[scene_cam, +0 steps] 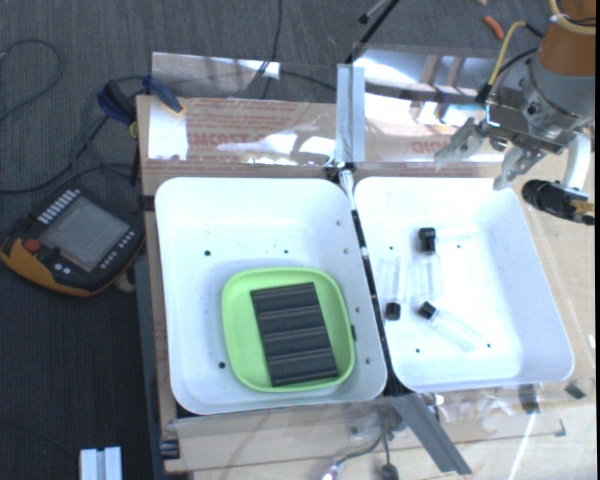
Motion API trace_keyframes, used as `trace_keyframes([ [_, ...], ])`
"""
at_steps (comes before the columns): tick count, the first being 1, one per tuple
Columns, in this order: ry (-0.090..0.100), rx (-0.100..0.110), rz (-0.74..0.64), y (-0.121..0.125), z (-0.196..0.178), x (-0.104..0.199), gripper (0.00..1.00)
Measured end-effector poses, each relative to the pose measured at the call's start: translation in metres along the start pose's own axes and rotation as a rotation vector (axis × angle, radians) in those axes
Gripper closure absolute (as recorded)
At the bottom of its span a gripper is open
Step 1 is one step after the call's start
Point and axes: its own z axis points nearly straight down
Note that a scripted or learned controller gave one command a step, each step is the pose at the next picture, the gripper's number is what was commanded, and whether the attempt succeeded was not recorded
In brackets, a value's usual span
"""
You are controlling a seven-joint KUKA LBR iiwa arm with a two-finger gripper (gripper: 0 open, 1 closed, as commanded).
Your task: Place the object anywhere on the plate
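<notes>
The gripper (485, 158) hangs above the far rim of the right bin (540, 298), jaws spread wide and gripping nothing. The likely objects, three clear vials with black caps (426, 251), lie loose on that bin's floor, well apart from the green plate (236, 298) in the left bin (180, 238).

The vials look small, slick and round (and nearly see-through), so I judge a pinch could slip or send one rolling. The dark ribbed block (295, 333) already fills most of the plate, leaving little bare rim for landing. No legible writing anywhere; the teach pendant (75, 240) on the floor is too small to read
</notes>
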Motion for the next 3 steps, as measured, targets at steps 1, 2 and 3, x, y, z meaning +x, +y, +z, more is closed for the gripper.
trace_keyframes([
  [1, 0.001, 0.000, -0.094, -0.016, -0.071, 0.032, 0.00],
  [2, 0.002, -0.001, -0.337, -0.029, -0.119, 0.074, 0.00],
  [3, 0.001, -0.002, -0.620, 0.018, -0.119, 0.077, 0.00],
])
